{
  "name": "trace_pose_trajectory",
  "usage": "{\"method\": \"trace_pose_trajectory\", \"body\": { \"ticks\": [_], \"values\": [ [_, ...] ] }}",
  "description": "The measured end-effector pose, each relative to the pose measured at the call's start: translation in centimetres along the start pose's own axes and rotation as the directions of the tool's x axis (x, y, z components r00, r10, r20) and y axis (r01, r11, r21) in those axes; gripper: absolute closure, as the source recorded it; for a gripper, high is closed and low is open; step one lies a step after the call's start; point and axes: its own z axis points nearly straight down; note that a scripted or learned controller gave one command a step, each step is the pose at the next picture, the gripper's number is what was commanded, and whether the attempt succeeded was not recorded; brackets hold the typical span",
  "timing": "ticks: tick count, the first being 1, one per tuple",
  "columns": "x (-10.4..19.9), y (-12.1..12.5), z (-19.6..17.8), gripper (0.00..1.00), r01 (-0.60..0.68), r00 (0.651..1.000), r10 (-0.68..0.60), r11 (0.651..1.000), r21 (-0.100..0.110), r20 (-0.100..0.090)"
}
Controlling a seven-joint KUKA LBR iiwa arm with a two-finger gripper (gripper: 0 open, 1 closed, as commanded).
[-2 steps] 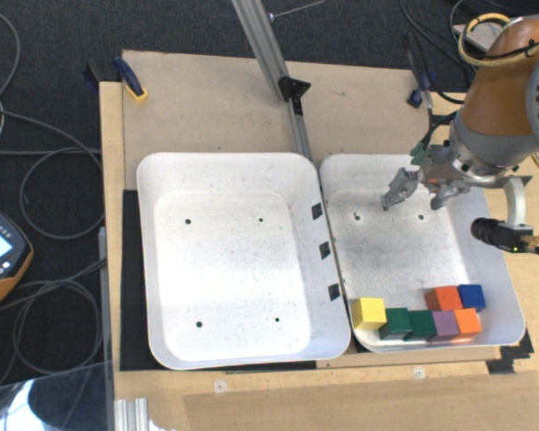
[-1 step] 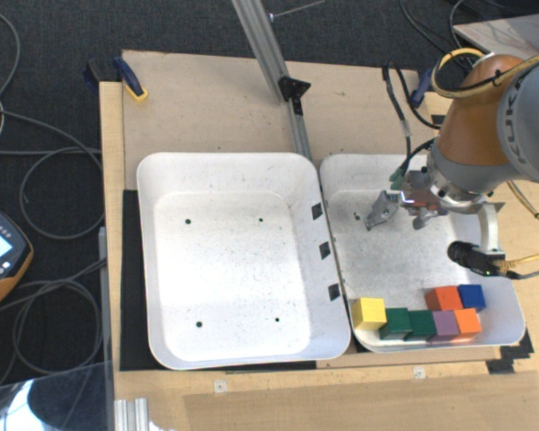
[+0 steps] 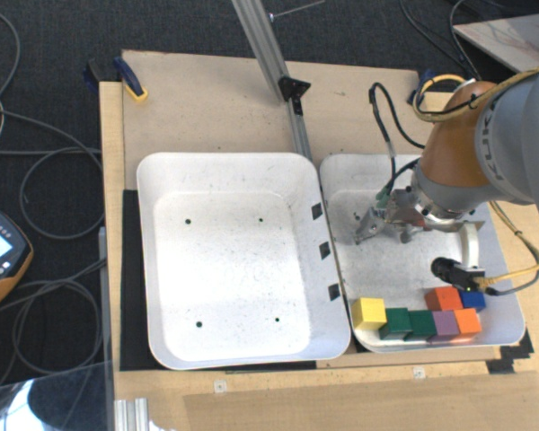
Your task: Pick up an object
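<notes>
Right bin (image 3: 359,182), gripper (image 3: 370,227) small, blurred, blocks (image 3: 419,317) heaped.

The left bin (image 3: 225,259) lies open throughout, while in the right bin (image 3: 346,187) coloured blocks (image 3: 422,317) crowd the 6 o'clock wall, leaving its 12 o'clock half free.

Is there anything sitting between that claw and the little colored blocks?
Nothing visible does. The claw hangs over bare floor of the right bin, and the blocks lie grouped at its near edge, with open white bin floor between.
</notes>
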Motion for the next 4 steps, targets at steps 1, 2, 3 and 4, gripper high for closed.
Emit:
{"method": "trace_pose_trajectory", "body": {
  "ticks": [1, 2, 3, 4],
  "values": [
    [0.0, 0.2, -1.5, 1.0, 0.001, 1.0, -0.001, 1.0, -0.009, 0.0],
    [0.8, 0.1, -6.1, 1.0, 0.003, 1.0, -0.003, 1.0, -0.013, 0.002],
    [1.4, 0.0, -10.6, 1.0, 0.003, 1.0, -0.003, 1.0, -0.014, 0.002],
    [1.4, 0.1, -14.0, 1.0, 0.003, 1.0, -0.003, 1.0, -0.013, 0.002]
  ]
}}
